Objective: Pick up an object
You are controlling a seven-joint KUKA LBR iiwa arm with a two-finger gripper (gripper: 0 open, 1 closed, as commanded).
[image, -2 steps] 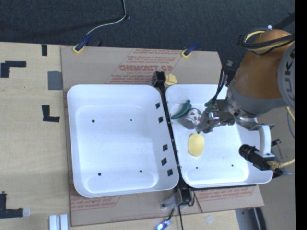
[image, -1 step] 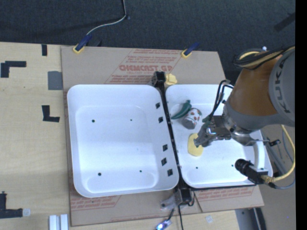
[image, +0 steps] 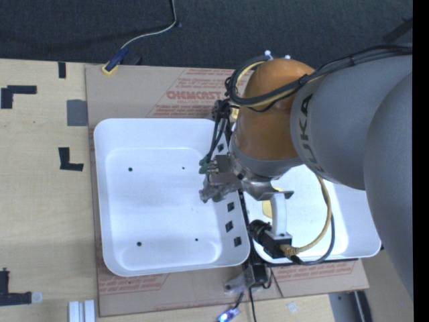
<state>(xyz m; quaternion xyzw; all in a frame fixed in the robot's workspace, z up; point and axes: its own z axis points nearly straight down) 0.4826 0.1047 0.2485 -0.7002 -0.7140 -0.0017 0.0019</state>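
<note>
The grey arm with its orange band (image: 268,113) hangs over the inner edge of the right bin (image: 355,237), close to the wall shared with the left bin (image: 161,200). My gripper (image: 260,203) points down beneath the wrist, and the wrist's bulk hides most of it. A small yellow patch (image: 267,208) peeks out just under the wrist, in the right bin. I cannot tell what it is or whether the gripper touches it.
Both white bins sit on a brown cardboard sheet (image: 174,92) on the bench. Cables (image: 325,213) loop from the wrist over the right bin. A blue and yellow cable end (image: 115,60) lies at the far left of the cardboard.
</note>
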